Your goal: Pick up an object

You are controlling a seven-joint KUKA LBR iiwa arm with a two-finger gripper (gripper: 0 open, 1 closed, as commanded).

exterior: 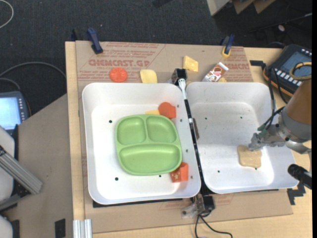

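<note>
Sitting in the right bin, a shallow white plastic tray with rounded corners and a few dark dots on its floor, is a flat, pale tan piece with an irregular, roughly square outline, like a slice of toy bread. It lies near that bin's front right corner. The gripper hangs just above the piece's far edge, at the end of the grey arm; whether it touches the piece, and how wide it stands, I cannot tell.

Left of the right bin, edge to edge with it, is the left bin, same white plastic. It holds a smooth green plate with rounded corners and three compartments, two small behind and one wide in front. An orange rounded piece rests just behind the plate, beside a sliver of yellow. An orange-red block sits at the plate's front corner nearest the right bin.

Behind the bins, on the brown cardboard sheet, lie an orange-red disc, a pale yellow lump, a yellow wedge and a small red-and-white packet.
</note>
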